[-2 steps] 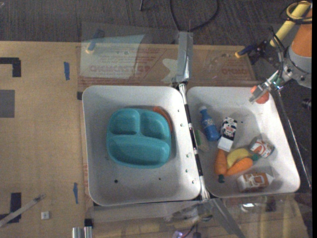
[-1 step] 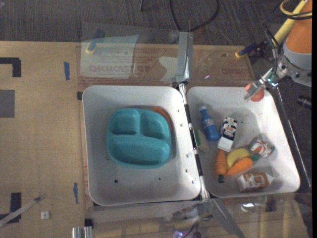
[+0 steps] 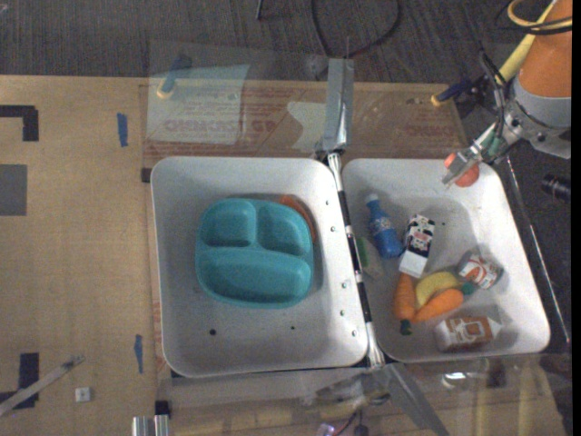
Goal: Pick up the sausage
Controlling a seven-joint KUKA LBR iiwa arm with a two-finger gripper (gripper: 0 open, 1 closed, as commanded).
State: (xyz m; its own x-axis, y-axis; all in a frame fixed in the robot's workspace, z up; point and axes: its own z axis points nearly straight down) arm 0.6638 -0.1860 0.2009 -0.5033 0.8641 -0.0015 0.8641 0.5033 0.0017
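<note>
Upper right of the frame, my gripper: my gripper hangs over the top right corner of the right bin, on the end of my arm. I cannot tell whether it is apart or together. A small reddish patch sits at its tip, and I cannot say whether that is part of me or a separate thing.
Sausage, place: I take the sausage to be the orange-brown oblong piece in the lower middle of the right bin, just left of the carrot and the yellow piece.
Sausage, long axis: it runs nearly straight up and down the frame, with a dark tip at its lower end.
Direction from gripper: the sausage lies down and to the left of me, well apart, with the cow-print carton lying between.
Crowding: the carrot touches or nearly touches its right side, and the left side looks freer.
My judgement: I should travel down-left and close across the short width, from left and right in the frame.
</note>
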